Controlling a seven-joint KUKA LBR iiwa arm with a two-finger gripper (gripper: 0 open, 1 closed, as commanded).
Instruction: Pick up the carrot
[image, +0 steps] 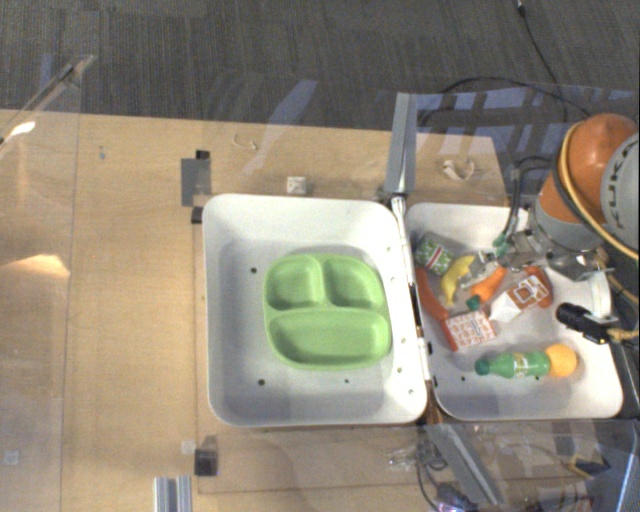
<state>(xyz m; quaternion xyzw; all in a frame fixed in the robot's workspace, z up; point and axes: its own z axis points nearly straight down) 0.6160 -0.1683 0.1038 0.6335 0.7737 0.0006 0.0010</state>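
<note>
The carrot (486, 286) is small and orange with a green tip. It lies at a slant in the right bin (600, 405), among other items near the bin's middle. My gripper (514, 250) hangs just above and to the right of the carrot's upper end, below the grey wrist with its orange band (590, 160). From this angle I cannot tell whether it touches the carrot.
Around the carrot lie a yellow banana (458, 274), a red and green packet (432, 252), a red and white box (468, 328) and a brown carton (529, 291). A green bottle (512, 364) and an orange (563, 360) lie nearer the front. The left bin (230, 300) holds a green divided plate (327, 310).
</note>
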